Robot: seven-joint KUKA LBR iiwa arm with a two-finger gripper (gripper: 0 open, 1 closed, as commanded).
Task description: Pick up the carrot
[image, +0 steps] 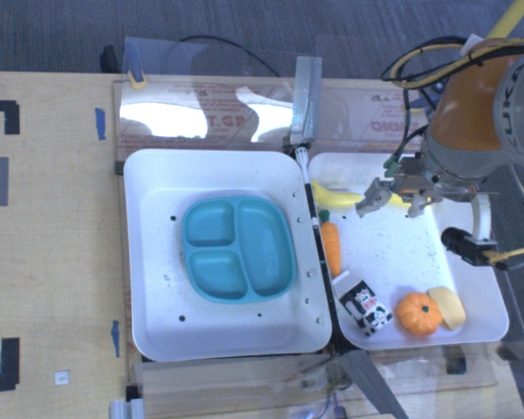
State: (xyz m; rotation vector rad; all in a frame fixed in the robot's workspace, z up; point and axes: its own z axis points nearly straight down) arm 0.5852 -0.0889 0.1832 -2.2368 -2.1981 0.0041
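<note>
A robotics lab bench — taped markers, loose cables, two white bins under an arm.

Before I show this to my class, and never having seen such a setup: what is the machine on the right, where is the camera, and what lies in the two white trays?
One camera is fixed above the bench, looking down at a slant. The machine is a robot arm, grey with an orange band, reaching in from the right. Its gripper hangs over the right bin, above a banana, holding nothing that I can see. That bin also holds the carrot along its left wall, a black-and-white cow-patterned carton, a small orange pumpkin and a pale yellow piece touching it. The left bin holds a blue divided plate.
</note>
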